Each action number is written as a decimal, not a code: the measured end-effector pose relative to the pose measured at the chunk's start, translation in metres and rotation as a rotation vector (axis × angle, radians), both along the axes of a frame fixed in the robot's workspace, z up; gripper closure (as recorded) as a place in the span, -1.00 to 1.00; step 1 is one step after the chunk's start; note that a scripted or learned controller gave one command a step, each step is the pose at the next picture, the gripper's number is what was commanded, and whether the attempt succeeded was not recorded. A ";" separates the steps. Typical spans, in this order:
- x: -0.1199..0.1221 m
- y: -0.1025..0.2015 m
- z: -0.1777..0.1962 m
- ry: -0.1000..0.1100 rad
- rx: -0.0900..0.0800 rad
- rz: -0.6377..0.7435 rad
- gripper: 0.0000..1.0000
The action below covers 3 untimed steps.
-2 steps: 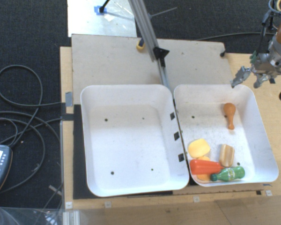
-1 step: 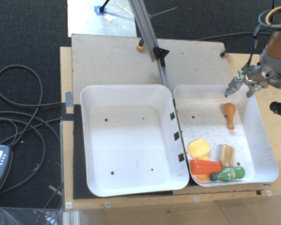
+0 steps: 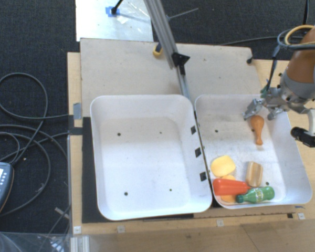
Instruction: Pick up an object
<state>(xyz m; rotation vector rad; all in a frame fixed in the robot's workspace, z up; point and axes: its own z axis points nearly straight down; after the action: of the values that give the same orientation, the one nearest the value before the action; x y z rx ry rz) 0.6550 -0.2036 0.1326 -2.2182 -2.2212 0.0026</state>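
Claw [image 3: 266, 109] hangs above the chicken drumstick [image 3: 258, 127]; its grip state seems indiscernible.

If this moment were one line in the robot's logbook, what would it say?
gripper: above toy drumstick, right bin | holding: nothing seen | near corner: green bottle, carrot

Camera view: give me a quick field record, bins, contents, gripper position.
left bin: white, shallow, bare floor showing
right bin: white, holds five toy foods
near gripper: toy chicken drumstick, far half of right bin, apart from the rest
near corner cluster: yellow piece, orange carrot-like piece, bread slice, green bottle
gripper: above the right bin's far right, just over the drumstick's top end
grasp: nothing seen between fingers
arm: enters from the right
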 end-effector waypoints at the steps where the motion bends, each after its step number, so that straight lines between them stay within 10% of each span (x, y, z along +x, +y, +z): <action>1: 0.003 -0.001 0.015 -0.009 -0.003 0.001 1.00; 3: 0.001 -0.003 0.105 -0.009 -0.002 0.002 1.00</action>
<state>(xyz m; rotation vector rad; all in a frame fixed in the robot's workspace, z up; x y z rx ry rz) 0.6558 -0.2067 0.2372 -2.2219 -2.2285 -0.0048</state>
